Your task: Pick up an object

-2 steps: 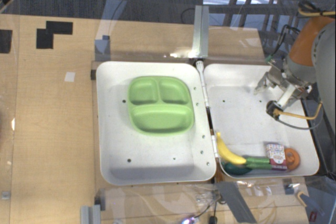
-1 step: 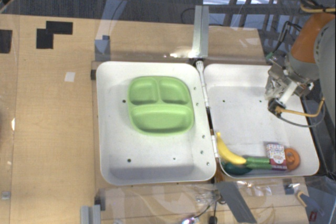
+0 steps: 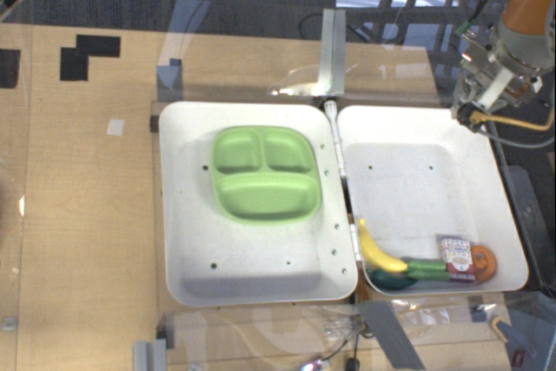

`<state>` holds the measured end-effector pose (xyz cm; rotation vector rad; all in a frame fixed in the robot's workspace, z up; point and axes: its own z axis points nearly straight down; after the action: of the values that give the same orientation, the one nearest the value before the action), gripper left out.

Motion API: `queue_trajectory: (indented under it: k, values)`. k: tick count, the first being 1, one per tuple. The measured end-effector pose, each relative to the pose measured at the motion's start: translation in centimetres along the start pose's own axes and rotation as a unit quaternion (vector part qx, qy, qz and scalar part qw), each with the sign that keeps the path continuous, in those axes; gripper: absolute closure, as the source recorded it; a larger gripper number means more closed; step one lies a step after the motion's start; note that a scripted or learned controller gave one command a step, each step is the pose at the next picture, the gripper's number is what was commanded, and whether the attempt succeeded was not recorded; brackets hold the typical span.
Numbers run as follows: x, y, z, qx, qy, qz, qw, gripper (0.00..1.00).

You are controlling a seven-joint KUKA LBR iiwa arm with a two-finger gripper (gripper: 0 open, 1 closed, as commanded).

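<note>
- Here, the arm's hand (image 3: 476, 110) hangs at the far right corner of the right bin (image 3: 417, 178); whether its fingers are spread or pressed together cannot be told, and nothing shows between them.
- Well below the hand, crowded in the bin's near corner: one yellow banana (image 3: 379, 251), one green vegetable (image 3: 427, 268), one small packet (image 3: 456, 252), one orange round item (image 3: 483, 263), partly hidden by the packet.
- Far to the hand's left, one green divided plate (image 3: 264, 173) lies in the left bin (image 3: 187, 213).
- Two bins sit on the counter (image 3: 78, 187).

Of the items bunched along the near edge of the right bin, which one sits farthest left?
The yellow banana. It curves up beside the wall dividing the bins, left of the green item, the small packet and the orange round item.
</note>
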<state>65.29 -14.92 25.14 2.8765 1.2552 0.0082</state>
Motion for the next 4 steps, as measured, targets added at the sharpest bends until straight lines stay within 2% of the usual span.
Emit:
queue_trajectory:
  k: [1,2,3,4]
  values:
    - [-4.7,-1.2,-9.8,0.0,0.0,-0.012,0.9999,1.0]
    - [0.2,1.1,-18.6,0.0,0.0,-0.051,0.9987,1.0]
    - [0.2,1.1,-18.5,0.0,0.0,-0.051,0.9987,0.0]
    - [-2.4,-2.7,-18.5,0.0,-0.001,-0.085,0.9964,0.0]
